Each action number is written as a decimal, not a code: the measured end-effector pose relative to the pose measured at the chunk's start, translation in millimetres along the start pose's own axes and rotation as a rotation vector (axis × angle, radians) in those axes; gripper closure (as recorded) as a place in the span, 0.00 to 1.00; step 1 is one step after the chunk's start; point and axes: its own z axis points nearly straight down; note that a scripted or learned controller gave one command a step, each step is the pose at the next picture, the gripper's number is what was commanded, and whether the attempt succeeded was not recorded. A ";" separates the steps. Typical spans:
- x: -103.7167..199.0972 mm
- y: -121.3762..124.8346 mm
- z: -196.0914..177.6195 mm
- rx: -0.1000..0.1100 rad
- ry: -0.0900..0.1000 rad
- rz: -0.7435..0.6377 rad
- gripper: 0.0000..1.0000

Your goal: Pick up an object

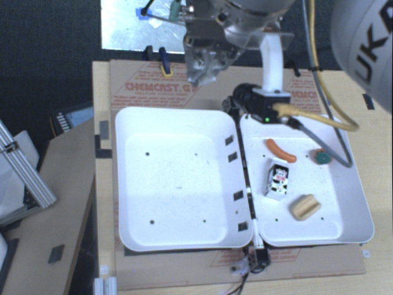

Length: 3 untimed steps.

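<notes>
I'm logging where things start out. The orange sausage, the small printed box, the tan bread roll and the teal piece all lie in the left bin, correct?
Not quite: they lie in the right bin, not the left. The camera view shows the orange sausage, the small printed box, the tan bread roll and the teal piece all there.

Four objects (277, 181) in right bin (350, 226)

Bench (73, 165) bearing two white bins (172, 177)
</notes>
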 end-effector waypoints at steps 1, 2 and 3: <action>0.1 0.3 -11.2 -0.002 0.001 -0.006 1.00; 0.2 0.7 -22.1 -0.003 0.002 -0.012 1.00; 0.3 0.9 -33.2 -0.005 0.003 -0.018 1.00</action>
